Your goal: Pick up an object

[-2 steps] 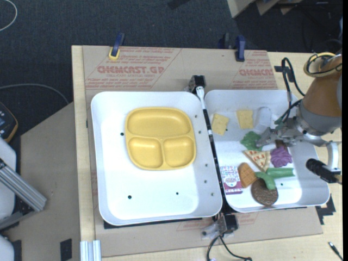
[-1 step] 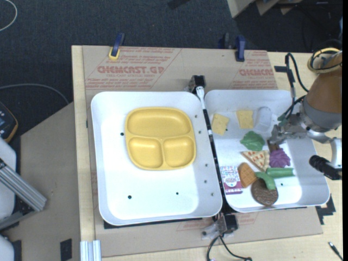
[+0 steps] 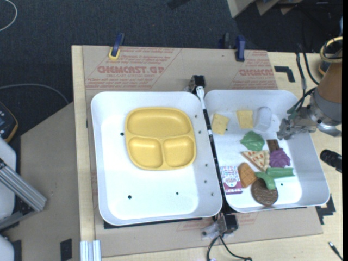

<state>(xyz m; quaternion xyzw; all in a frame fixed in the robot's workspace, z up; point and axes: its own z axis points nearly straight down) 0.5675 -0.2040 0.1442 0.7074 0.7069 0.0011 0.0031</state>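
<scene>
Two white bins (image 3: 109, 162) | brown board bench (image 3: 163, 64) | dark carpet (image 3: 54, 20)

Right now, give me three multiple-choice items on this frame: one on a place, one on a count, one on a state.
1. Where does the yellow divided plate lie?
A. In the left bin
B. In the right bin
C. On the bench outside the bins

2. How many compartments does that plate have?
A. Two
B. Three
C. Five

3. Where is the gripper?
A. Over the yellow plate
B. At the right bin's right side, near the purple grapes
C. Outside both bins, above the clamps

Answers: 1 A, the plate sits alone in the left bin. 2 B, one wide section above two smaller ones. 3 B, the arm reaches in from the right over that bin.
</scene>
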